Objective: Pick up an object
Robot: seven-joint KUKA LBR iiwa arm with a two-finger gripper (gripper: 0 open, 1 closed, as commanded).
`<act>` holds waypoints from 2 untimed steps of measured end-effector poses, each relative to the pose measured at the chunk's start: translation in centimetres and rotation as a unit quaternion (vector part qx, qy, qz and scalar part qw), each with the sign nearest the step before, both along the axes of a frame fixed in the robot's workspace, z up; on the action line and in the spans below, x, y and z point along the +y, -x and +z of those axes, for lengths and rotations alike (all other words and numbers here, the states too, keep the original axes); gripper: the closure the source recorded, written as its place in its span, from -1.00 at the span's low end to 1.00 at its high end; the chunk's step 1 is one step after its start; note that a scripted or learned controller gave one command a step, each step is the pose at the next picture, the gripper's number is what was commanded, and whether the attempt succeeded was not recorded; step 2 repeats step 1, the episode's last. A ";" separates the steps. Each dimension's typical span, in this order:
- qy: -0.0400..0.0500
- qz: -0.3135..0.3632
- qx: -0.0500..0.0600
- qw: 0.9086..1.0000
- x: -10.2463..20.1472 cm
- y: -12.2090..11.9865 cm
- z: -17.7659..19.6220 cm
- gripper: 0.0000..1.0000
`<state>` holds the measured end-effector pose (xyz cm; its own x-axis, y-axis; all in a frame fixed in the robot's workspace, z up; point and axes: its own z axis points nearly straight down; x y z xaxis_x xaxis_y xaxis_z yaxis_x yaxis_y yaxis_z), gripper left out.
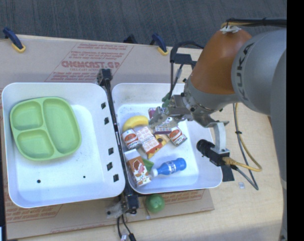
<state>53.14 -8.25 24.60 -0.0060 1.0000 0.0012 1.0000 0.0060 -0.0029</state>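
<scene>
- Broad tan cardboard-covered surface (pixel 91 59), carrying two shallow white plastic bins side by side.
- Grey arm with orange band (pixel 219 59), reaching in from 3 o'clock and hanging over the right bin.
- Left white bin (pixel 21 185), holding a pale green three-compartment tray (pixel 45 128) at its 10 o'clock corner.
- Right white bin (pixel 204 177), crowded with the candidates for picking.
- End effector (pixel 162 115) low over the 12 o'clock half of the right bin, right at a cluster of small cartons; whether spread or pressed together cannot be told, and nothing seen pinched.
- Blue plastic bottle with white cap (pixel 169 167) lying flat toward 5 o'clock, apart from the clutter.
- Red-and-white printed cartons (pixel 141 138) at bin centre, touching one another; another carton (pixel 137 170) at 7 o'clock.
- Yellow banana (pixel 135 122) at 10 o'clock, beside the cartons.
- Small green round fruit (pixel 155 203) outside the bin, at 6 o'clock.
- Best judged: descend straight onto one carton, straddle its narrow sides, avoid wedging neighbours, close firmly before lifting.
</scene>
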 end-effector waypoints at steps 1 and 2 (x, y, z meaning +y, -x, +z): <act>0.001 0.001 0.000 1.000 6.9 5.5 -0.6 1.00; 0.001 0.001 0.000 1.000 6.9 5.5 -0.6 1.00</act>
